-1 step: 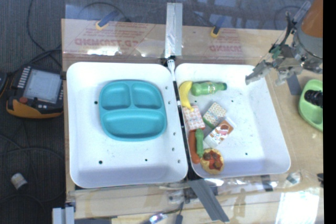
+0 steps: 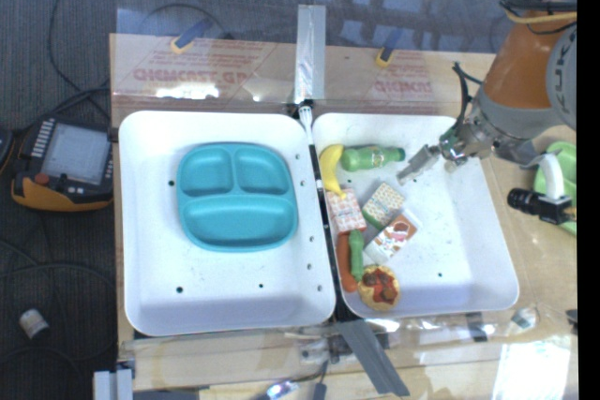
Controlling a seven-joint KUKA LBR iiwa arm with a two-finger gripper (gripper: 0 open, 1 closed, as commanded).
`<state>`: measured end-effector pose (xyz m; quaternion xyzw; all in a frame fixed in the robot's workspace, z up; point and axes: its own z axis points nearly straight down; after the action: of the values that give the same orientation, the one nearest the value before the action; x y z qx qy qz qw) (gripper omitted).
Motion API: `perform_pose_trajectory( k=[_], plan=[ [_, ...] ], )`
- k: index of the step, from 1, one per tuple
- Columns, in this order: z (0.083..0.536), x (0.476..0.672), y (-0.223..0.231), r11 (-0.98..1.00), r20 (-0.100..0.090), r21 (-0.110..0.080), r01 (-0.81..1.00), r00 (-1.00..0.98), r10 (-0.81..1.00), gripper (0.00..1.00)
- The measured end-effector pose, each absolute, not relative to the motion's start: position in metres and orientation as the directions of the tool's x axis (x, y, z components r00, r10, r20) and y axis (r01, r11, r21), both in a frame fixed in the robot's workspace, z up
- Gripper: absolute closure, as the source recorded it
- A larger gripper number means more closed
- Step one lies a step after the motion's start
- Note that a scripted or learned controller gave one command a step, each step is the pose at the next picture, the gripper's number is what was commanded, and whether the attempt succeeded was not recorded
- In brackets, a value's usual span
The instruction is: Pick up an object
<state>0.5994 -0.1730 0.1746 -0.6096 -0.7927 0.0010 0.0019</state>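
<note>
nearest the camera, at the front of the right bin (image 2: 469,281), lies a small pizza slice (image 2: 379,286) with red and yellow topping. just behind it a red and green chilli-like piece (image 2: 352,259) runs along the bin's left wall, and beside that sits a white packet with a red label (image 2: 393,237); its print is too small to read. further back come a pink-patterned packet (image 2: 344,211) and a small checked box (image 2: 382,201), close together, writing unreadable. behind them a yellow banana (image 2: 330,166) curves by the wall, touching a green bottle (image 2: 369,158) lying on its side. the left bin (image 2: 150,286) holds a blue divided tray (image 2: 236,195). the gripper (image 2: 415,166) hangs just right of the bottle's cap, over the bin floor, nothing between its fingers; how wide they stand i cannot tell. reddish reversed lettering on the cardboard (image 2: 202,70) beyond the bins is illegible.
</note>
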Motion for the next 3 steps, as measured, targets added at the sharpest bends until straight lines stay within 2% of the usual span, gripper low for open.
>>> perform_pose_trajectory(
  k=[1,2,3],
  plan=[
    [0.368,0.570,-0.164,0.267,-0.002,-0.002,0.964,-0.267,0.964,0.00],
    [0.266,0.571,-0.124,0.322,0.001,-0.004,0.947,-0.322,0.947,0.00],
    [0.310,0.553,-0.176,0.428,-0.003,-0.002,0.904,-0.428,0.904,0.00]
  ],
)
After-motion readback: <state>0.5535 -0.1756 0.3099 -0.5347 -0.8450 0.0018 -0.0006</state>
